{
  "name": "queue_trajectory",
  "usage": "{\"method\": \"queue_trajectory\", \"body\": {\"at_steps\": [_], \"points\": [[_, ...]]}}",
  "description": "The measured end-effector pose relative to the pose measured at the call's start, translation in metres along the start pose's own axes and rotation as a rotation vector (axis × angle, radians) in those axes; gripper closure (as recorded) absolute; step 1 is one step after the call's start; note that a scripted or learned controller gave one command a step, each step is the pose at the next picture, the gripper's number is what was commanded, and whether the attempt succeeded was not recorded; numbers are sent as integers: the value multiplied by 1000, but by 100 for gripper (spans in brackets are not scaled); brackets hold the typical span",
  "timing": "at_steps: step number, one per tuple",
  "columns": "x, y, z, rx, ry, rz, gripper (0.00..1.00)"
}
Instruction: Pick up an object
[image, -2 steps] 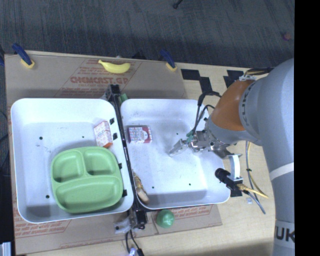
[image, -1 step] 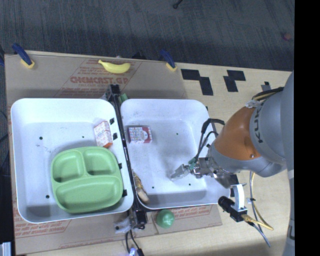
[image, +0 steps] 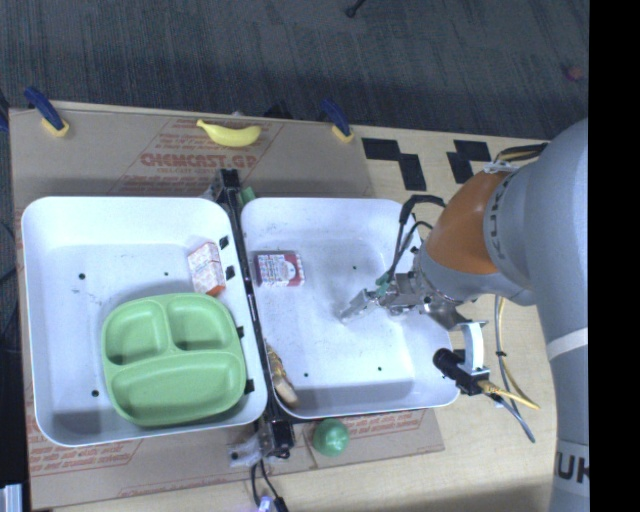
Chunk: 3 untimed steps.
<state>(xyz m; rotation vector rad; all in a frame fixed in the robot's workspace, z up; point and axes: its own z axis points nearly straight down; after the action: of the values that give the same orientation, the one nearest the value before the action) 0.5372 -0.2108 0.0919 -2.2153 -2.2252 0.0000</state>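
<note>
Overhead slanted view of a KUKA arm (image: 535, 240) reaching in from the right, its orange-banded wrist angled down so the gripper (image: 352, 306) sits low over the bare floor of the right bin (image: 330, 395). Whether the jaws are apart or together cannot be told at this resolution, and nothing is seen between them. Beyond the jaws, across the divider, the left bin (image: 60, 330) holds a green compartment tray (image: 175, 355), the largest loose item, lying flat near the front wall. The likeliest target, a small red-and-white packet (image: 277, 268), lies flat in the right bin, up and away from the jaws toward the divider, well apart from them. A second, orange-and-white packet (image: 205, 268) leans beside the tray, past the divider. Outside both bins lie a yellow banana (image: 229, 131) behind and a green ball (image: 330, 436) in front
</note>
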Motion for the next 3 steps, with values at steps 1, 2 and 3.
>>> {"method": "queue_trajectory", "body": {"at_steps": [1,2,3], "points": [[0,85,-1,-2,-1,-1,0],[-1,-19,-46,1,-1,-1,0],[12,32,0,1,-1,-3,0]]}}
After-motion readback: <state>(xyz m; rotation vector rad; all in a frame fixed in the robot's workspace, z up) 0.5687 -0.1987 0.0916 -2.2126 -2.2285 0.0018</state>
